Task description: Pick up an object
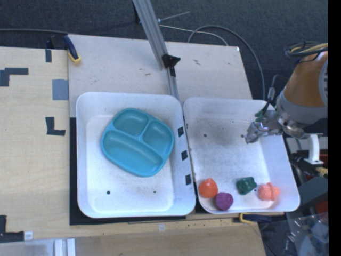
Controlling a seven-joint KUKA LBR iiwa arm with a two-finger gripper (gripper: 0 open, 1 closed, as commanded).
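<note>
Gripper hangs over right bin, right-centre of frame; finger gap unreadable. Well below it along the bin's lower edge: green object, pink object, purple object, orange object.

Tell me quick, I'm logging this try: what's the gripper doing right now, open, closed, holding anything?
Gripper: over the right bin, nothing seen between its fingers; open or closed cannot be told.
</note>
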